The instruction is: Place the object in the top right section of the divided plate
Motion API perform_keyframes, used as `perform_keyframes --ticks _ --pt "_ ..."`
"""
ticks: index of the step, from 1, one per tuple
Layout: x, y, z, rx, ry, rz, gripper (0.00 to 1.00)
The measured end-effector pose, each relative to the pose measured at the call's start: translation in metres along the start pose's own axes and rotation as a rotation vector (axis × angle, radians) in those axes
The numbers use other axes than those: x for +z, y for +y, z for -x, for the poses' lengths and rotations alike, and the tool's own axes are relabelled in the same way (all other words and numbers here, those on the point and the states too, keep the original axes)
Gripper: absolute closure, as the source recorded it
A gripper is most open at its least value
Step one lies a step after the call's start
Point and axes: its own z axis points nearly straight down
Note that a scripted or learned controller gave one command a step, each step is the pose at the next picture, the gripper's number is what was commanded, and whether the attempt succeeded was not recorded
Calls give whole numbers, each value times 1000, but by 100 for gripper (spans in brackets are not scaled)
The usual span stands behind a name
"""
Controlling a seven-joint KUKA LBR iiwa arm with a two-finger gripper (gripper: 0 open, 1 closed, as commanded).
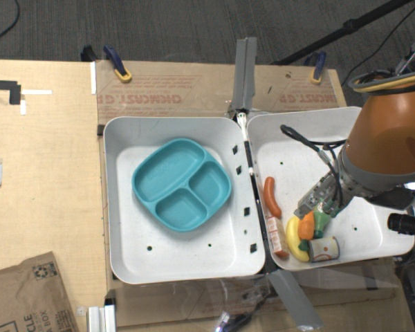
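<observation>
Lying teal three-section plate (182,184)

You see two blue-handled clamps (117,62) pinning brown printed cardboard (167,92) to the pale wooden table (41,178), beside a brown paper bag (29,297).

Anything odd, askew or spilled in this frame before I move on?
Nothing spilled or damaged. The teal divided plate sits rotated in the left bin, dividers at a slant. The toy food, a hot dog, a banana and a carrot, is crowded into the right bin's lower left corner under the gripper.
</observation>
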Motion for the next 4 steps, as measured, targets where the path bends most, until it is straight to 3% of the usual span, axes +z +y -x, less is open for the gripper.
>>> perform_keyframes --ticks 1,2,3,4 --pt "-34 32 -32 -38 -2 1 100" --pt "6 70 -73 -101 1 -2 100" --pt "-75 159 -40 -296 -2 0 100" --pt "-239 116 -64 -222 -2 0 100"
